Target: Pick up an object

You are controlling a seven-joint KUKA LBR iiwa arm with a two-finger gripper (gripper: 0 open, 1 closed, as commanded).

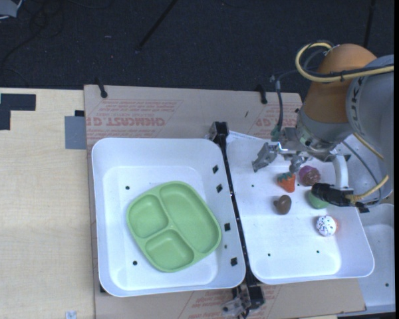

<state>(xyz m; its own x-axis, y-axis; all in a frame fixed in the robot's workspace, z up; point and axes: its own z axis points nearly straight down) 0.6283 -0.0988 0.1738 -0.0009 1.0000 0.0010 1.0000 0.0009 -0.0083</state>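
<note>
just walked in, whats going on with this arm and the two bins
A grey arm with an orange band reaches in from the right over the right bin. Its pincer sits above the bin's upper part, close to an orange carrot-like toy and a purple piece. A brown lump, a green piece and a white speckled ball lie nearby. Nothing looks lifted yet. The left bin holds a green divided plate.

In the right bin (299, 258) I see a brown rounded piece (282, 205) lying near the middle, apart from the rest. Up and to its right sits a small orange carrot-like toy (286, 182), just beside a dark pink lump (310, 175). A green piece (316, 200) lies lower right of those, and a white speckled ball (326, 225) nearer the right wall
</note>
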